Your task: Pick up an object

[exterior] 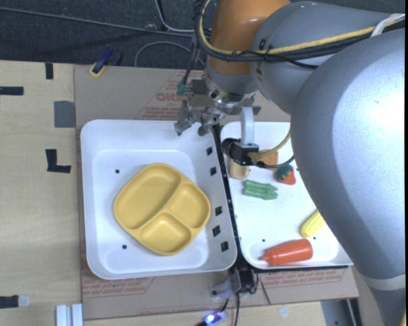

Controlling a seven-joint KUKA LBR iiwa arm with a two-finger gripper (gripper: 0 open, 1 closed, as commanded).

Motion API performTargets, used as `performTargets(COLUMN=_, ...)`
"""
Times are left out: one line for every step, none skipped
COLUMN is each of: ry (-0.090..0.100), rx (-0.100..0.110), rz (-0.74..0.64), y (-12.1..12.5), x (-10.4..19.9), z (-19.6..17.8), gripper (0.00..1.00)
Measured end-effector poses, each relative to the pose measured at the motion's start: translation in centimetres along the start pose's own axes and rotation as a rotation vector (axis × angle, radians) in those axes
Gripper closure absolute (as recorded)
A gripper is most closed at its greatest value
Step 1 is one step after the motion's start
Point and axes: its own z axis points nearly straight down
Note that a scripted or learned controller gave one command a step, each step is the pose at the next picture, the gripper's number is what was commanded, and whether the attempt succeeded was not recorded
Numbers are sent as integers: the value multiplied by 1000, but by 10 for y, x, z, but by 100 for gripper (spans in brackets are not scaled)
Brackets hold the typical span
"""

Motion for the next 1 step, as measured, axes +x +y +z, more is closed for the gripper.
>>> performTargets(ry=-2, rx=3, rz=3, y=-1, x=-3, z=0, gripper=0)
